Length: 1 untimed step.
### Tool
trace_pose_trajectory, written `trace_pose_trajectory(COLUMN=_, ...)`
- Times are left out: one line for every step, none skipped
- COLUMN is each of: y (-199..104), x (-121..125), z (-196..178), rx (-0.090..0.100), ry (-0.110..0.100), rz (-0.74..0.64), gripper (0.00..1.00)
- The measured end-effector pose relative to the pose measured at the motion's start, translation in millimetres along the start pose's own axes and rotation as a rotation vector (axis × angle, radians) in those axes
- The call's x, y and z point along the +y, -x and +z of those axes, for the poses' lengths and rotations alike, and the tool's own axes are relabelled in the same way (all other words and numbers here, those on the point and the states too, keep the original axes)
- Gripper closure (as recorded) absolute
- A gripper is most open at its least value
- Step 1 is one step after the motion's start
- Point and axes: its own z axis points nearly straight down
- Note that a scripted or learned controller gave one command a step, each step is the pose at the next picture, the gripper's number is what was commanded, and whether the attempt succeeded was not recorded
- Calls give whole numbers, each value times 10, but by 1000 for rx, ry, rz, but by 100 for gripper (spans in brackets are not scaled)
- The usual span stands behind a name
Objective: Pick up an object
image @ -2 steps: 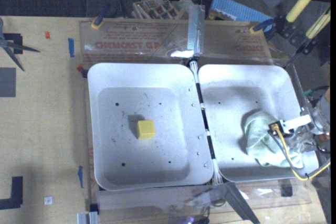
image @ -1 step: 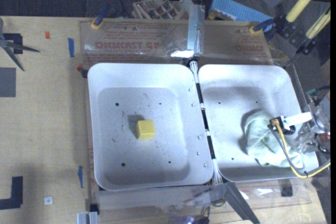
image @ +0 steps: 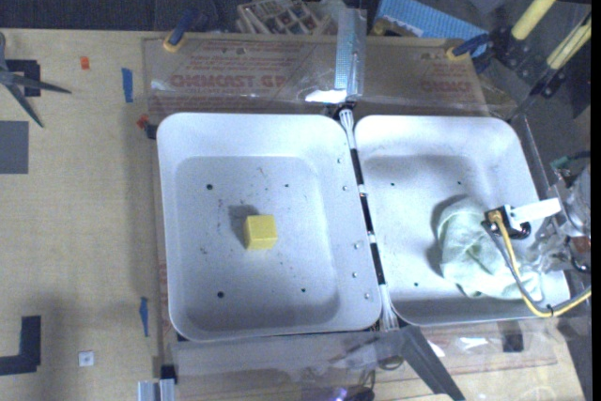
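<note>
The two bins sit side by side on the bench [image: 75, 202], their inner rims touching along a seam down the middle. The left bin [image: 167, 202] has rounded corners and sloped walls. Its flat floor is bare white, marked by a few dark specks and small holes. The block [image: 261, 232] stands near the middle of that floor, well apart from all four walls, with open floor on every side.

In the right bin [image: 432, 131], the upper and left parts of the floor are bare. The cloth [image: 465, 244] takes up the lower right part, with its far side close to the right wall and the bottom wall.

The gripper [image: 562, 239] is at the right edge of the view, above the right bin's right wall and just beside the cloth. Whether it is spread or pressed together cannot be told, and nothing is seen in its hold.

The block is a small yellow cube with clean edges. Its top is brighter than its sides, and it casts a soft grey shadow to its upper left. The cloth is a crumpled pale heap, white with a faint green tint, folded into loose ridges.
</note>
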Motion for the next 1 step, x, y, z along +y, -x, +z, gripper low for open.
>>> trace_pose_trajectory(y=-13, x=-30, z=85, rx=-2, ry=-3, rz=-4, gripper=100)
